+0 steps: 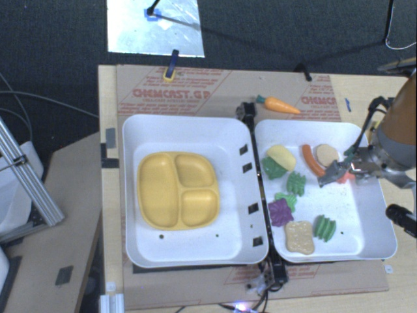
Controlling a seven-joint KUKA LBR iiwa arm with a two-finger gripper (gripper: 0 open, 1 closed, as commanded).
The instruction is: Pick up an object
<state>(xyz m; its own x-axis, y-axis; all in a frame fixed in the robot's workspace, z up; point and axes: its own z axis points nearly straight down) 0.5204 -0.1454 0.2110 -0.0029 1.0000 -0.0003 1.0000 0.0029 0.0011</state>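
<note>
Grey arm, orange band, dark tool

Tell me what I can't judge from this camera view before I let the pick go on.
- Gripper in the right bin: its fingers are small and blurred, so open or shut cannot be told, nor whether it touches anything.
- Something reddish at the fingertips: too blurred to identify.
- Arm: cut off by the right edge.
- Sausage and round bun: touching or just close, unclear.
- Item under the yellow piece, the green one: partly covered.

Carrot on bench cardboard (outside both bins).
</note>
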